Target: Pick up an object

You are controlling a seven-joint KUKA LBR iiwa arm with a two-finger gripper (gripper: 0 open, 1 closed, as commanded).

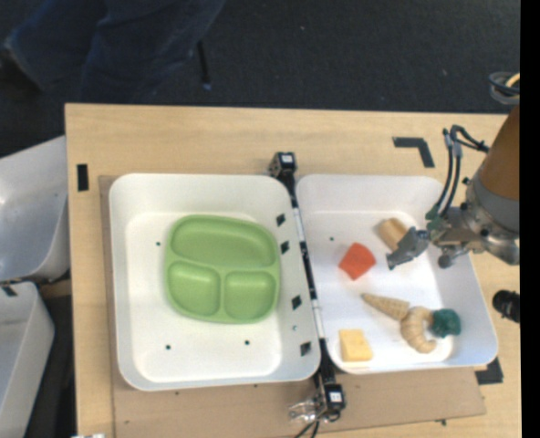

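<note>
Yellow block (355, 345) nearest me, right bin (462, 336). No labels I can read. Gripper (425, 252) spread wide, grasping nothing, beside red block (357, 261).

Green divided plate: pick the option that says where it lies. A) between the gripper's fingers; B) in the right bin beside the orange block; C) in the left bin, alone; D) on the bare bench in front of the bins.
C: the green divided plate lies flat in the left bin, while the orange block and the gripper are over the right bin.
</note>
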